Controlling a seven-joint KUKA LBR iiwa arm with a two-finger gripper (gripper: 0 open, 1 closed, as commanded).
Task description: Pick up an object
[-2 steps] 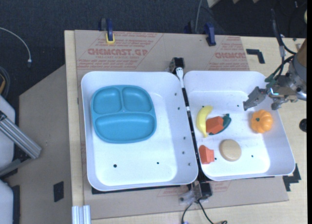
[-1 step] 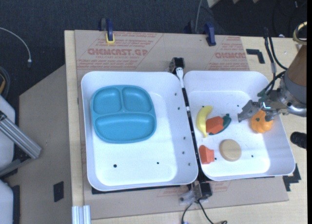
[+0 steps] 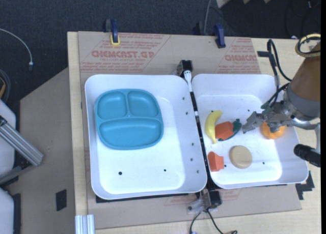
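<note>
In the right bin (image 3: 254,88) lie a yellow banana (image 3: 212,125), an orange-red carrot-like piece with a green top (image 3: 225,130), a small orange-red block (image 3: 216,162) and a tan round bun (image 3: 241,157). An orange round fruit (image 3: 273,131) sits near the bin's right side. My gripper (image 3: 255,121) hangs low over the right bin, just left of and above the orange fruit, and partly covers it. Its tip points left toward the carrot-like piece, with a small gap between them. I see nothing held in it.
A blue divided plate (image 3: 130,118) rests in the left bin (image 3: 137,177). A black divider with clips (image 3: 193,111) runs between the bins. The arm (image 3: 305,88) comes in over the right bin's right rim. Cables (image 3: 272,60) trail at the back right.
</note>
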